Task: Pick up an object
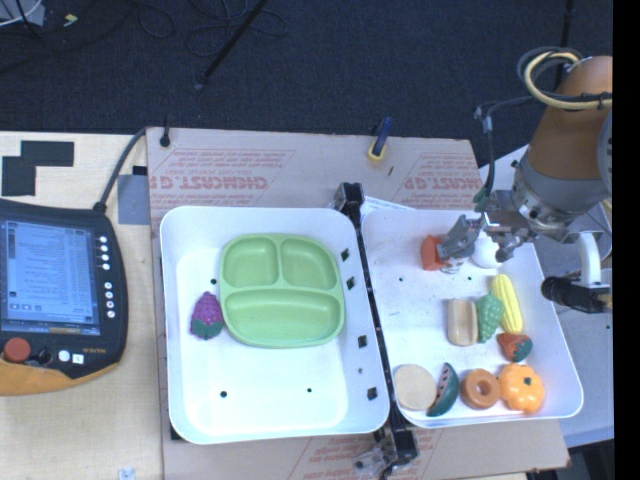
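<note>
My gripper [478,242] hangs over the upper part of the right bin [405,268], on the grey arm with its orange band [572,118]. A small red-orange piece [432,252] lies just left of the gripper, and something small and white [487,253] sits right under it. Lower in this bin lie a yellow corn cob [508,301], a green leafy piece [489,316], a tan bun [461,322], a red piece [515,347], an orange fruit [521,387], a donut [481,388], a watermelon slice [444,390] and a round bread [413,386].
The left bin [190,388] holds a green divided plate [282,290] with purple grapes [207,315] beside its left edge. A black rail [360,298] separates the bins. A teach pendant [55,283] lies at the far left of the bench.
</note>
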Motion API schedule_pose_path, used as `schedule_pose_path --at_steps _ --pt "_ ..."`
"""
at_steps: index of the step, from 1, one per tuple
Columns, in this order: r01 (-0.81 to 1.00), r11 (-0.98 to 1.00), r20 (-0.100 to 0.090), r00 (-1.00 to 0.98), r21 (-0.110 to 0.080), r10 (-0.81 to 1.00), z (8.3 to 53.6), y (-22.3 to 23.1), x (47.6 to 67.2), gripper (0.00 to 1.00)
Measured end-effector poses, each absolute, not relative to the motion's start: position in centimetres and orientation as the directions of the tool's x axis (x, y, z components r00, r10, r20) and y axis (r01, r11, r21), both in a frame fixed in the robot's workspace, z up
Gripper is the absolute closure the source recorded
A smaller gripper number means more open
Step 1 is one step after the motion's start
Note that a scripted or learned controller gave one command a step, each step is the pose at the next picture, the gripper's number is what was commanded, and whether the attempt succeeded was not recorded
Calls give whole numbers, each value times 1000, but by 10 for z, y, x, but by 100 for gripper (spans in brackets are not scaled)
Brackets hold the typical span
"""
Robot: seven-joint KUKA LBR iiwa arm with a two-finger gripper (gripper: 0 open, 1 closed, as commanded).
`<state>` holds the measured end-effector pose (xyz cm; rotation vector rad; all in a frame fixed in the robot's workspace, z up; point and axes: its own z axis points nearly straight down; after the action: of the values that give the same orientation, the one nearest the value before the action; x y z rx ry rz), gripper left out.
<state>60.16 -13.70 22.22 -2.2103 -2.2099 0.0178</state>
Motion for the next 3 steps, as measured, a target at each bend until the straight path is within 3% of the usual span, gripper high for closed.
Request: schedule_pose_path --at_steps 1,2,3 --pt "1000 1 2 -1 -9 1000 228 -137 604 0" --pt "1000 4 3 -4 -14 1000 177 -131 608 0" --pt "1000 2 4 -2 -16 1000 115 -124 597 0"
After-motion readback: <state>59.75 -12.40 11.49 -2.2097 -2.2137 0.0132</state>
